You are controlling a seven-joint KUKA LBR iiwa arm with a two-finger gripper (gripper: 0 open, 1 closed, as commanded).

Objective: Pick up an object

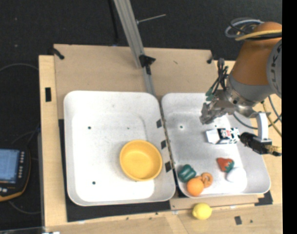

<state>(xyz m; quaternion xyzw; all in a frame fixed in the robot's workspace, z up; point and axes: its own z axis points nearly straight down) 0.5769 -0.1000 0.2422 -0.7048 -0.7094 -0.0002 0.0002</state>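
Note:
In the right bin [187,111] lie a small white box with dark and red markings [222,135], a red strawberry-like toy [225,164], a white piece [232,175] beside it, a green block [187,171], an orange ball [195,186] and a smaller orange fruit [206,179]. A yellow bowl [140,160] sits in the left bin [89,111]. My gripper [209,115] hangs over the right bin's upper middle, just above and left of the white box. Nothing shows between its fingers.
A yellow lemon [202,211] lies on the bench outside the right bin's front edge. A grey metal rail [133,38] slants down from the top to the gap between the bins. Cables hang by the arm at right. A handheld pendant [9,173] rests at far left.

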